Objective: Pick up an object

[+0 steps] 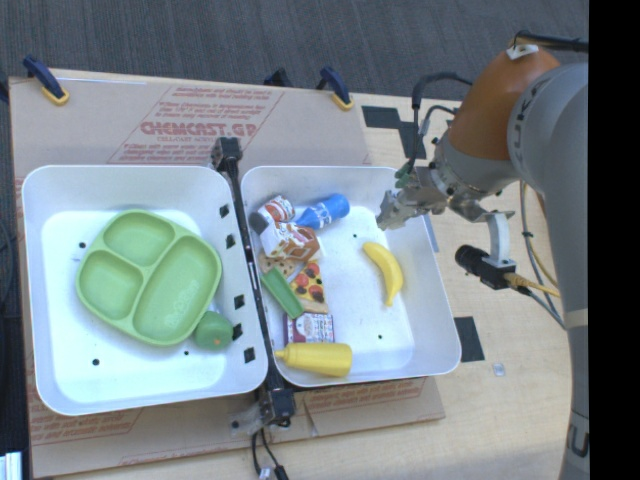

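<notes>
One yellow banana [386, 271], curved and unpeeled, lies in the right bin [436, 313]. Just above the banana, the claw [392, 212] hangs over the bin's rim; its opening cannot be told.

Grey carpet [200, 18] beyond wooden bench [500, 368]

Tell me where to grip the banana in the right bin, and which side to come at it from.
Grip the banana across its middle, coming straight down from above. It lies flat and alone on the bin floor, curved, running top to bottom in the camera view, so fingers closing across its narrow width should have free room either side. The end effector sits just above its upper end, near the bin's far wall.
</notes>
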Motion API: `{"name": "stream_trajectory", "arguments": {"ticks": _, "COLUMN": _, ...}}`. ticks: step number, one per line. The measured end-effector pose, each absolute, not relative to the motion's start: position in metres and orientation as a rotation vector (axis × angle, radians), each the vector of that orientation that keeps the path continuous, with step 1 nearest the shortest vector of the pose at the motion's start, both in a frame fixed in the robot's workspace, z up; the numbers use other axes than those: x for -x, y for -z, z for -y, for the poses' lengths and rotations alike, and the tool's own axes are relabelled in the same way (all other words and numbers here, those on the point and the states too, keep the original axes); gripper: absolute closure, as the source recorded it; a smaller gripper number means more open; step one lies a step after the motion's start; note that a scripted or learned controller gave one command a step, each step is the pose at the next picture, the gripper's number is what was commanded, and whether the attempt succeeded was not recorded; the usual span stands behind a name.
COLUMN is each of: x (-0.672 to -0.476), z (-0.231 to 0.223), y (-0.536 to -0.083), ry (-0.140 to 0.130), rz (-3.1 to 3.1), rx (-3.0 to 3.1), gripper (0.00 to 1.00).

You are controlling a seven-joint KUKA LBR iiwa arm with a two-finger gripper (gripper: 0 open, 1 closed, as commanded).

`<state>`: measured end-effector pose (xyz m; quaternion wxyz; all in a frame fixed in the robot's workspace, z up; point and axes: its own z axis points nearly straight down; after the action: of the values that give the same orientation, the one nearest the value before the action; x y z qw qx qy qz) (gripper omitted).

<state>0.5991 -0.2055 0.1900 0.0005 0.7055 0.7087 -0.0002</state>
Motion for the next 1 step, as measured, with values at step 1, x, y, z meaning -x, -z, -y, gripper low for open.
{"name": "stream_trajectory", "arguments": {"ticks": 1, "x": -0.5986, "z": 0.2051, "y": -0.1888, "ry": 0.002, "rz": -2.227, "rx": -2.217, "gripper": 0.0}}
